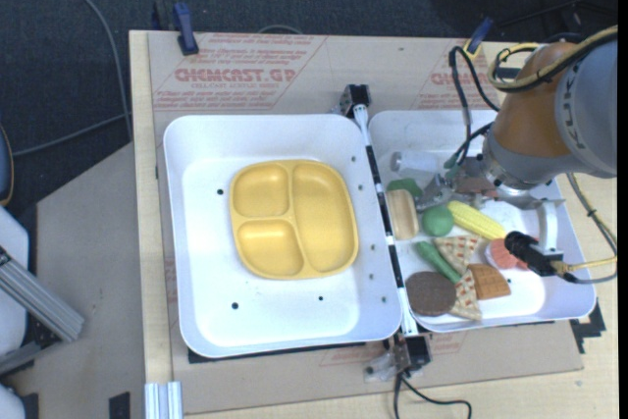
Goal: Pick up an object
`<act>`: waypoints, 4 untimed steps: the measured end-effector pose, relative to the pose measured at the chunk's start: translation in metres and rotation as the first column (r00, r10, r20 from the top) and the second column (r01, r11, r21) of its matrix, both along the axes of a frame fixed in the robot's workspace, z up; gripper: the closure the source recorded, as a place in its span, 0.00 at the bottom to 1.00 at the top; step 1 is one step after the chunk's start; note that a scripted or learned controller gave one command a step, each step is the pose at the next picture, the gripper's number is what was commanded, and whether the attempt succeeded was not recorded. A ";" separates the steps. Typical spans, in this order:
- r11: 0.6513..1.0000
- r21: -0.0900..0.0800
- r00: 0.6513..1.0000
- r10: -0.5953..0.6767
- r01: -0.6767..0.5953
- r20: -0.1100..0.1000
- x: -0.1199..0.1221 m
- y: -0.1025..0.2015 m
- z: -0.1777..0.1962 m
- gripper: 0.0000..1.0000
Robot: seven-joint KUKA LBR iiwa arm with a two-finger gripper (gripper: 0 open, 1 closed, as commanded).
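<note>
The two bins (196, 240) are white. A yellow plate (292, 217) lies in one. Near the arm's (589, 103) grey and orange parts sit a yellow corn (478, 220), a green lime (438, 222), a tan bun (402, 213), a brown patty (431, 292), and a red and white piece (502, 257). The bench (235, 74) is tan with red letters.

One fixed camera, mounted above the counter (294, 64), looking down at a slant. Mid distance: both white bins fit in frame, left bin (196, 240) and right bin (422, 128), plus dark floor on the far side. Arm (549, 113) enters from right.
</note>
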State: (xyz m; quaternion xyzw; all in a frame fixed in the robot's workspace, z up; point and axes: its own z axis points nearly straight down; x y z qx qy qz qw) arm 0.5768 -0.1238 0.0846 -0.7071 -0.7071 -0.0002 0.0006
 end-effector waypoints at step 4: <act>1.000 0.000 1.000 -0.001 0.001 -0.001 -0.098 0.018 0.000 0.00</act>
